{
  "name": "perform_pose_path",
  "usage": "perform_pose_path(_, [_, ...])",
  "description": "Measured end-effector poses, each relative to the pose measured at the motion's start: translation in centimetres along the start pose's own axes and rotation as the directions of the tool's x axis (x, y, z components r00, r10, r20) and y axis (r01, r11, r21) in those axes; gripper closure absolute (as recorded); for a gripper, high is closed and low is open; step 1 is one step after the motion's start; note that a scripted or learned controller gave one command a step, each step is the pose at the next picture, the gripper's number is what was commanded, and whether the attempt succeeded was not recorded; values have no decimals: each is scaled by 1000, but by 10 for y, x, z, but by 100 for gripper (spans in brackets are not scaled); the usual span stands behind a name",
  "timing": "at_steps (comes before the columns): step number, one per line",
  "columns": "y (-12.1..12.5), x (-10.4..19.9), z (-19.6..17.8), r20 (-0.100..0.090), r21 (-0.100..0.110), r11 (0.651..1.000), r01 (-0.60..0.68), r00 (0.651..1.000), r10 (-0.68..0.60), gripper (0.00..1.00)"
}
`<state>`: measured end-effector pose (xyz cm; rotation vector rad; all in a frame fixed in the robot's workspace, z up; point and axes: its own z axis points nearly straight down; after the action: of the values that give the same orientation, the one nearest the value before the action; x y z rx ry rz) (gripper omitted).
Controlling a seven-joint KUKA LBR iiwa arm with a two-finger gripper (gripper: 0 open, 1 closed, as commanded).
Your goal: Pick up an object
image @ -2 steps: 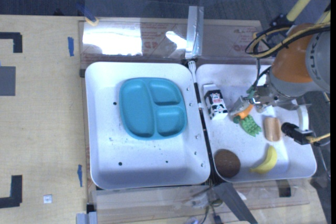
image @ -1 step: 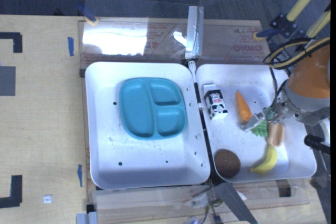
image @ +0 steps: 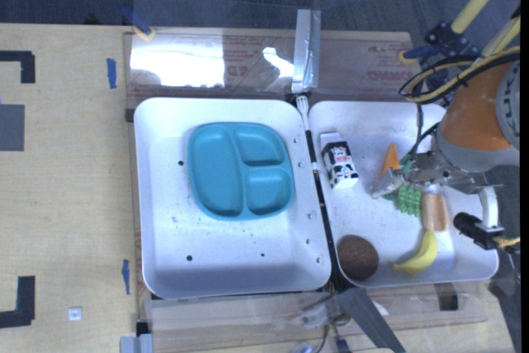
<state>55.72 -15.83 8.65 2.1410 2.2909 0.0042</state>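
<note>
Where the arm reaches into the right bin (image: pixel 364 118), the gripper (image: pixel 395 184) hangs low among the toys, though I cannot tell its state. A carrot (image: pixel 391 159), a green piece (image: pixel 408 198), a hot dog (image: pixel 434 209) and a banana (image: pixel 420 253) lie close by; a blue tray (image: pixel 241 169) sits in the left bin (image: pixel 157 202).

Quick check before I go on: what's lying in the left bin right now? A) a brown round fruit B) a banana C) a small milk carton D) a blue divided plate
D: the blue divided plate lies in the left bin, while the banana, the cow-patterned carton and the brown round fruit sit in the right bin.
</note>
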Motion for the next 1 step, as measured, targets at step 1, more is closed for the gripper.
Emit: perform_pose_path(1, [2, -1, -10, 1, -4, 1000, -2, 1000, 2, 100])
